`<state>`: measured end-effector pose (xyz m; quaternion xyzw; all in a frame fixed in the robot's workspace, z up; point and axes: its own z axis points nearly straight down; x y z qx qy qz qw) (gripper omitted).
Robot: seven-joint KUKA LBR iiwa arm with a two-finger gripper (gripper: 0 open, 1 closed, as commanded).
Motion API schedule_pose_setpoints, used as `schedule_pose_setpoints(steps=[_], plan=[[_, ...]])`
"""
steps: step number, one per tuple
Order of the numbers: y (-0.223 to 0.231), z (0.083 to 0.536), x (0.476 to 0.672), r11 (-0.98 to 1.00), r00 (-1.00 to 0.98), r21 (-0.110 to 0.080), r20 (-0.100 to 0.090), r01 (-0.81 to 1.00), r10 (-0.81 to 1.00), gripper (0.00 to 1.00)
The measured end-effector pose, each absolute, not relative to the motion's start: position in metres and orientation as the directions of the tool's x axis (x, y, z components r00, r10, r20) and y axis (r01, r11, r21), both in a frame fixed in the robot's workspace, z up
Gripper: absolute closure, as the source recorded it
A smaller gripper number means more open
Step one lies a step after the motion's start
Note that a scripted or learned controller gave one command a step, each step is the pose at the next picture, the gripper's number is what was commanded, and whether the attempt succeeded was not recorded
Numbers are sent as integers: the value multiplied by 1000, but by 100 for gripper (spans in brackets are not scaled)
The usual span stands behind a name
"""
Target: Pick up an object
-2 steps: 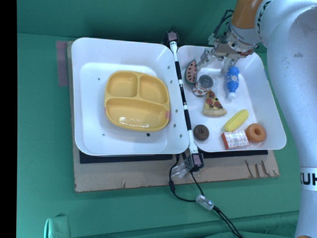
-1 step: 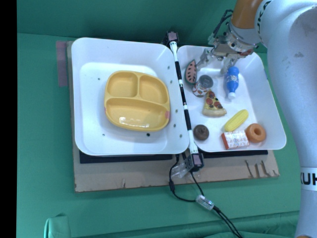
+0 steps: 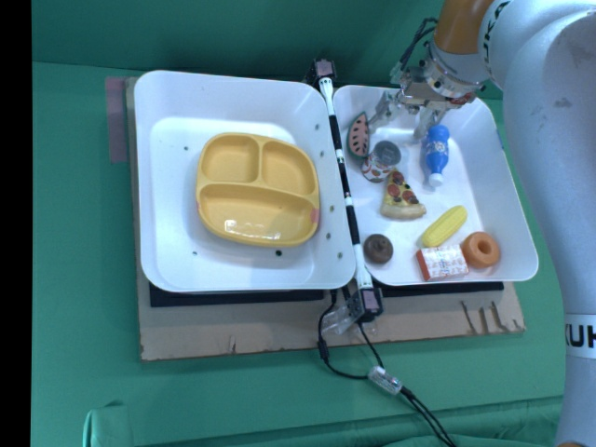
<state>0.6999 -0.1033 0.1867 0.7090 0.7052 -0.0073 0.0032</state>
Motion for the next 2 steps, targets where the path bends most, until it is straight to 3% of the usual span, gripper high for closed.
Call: schedule_pose_setpoints(steps=[2], plan=[[-103, 187, 700, -6, 6, -6, -12, 1000, 1000, 0]])
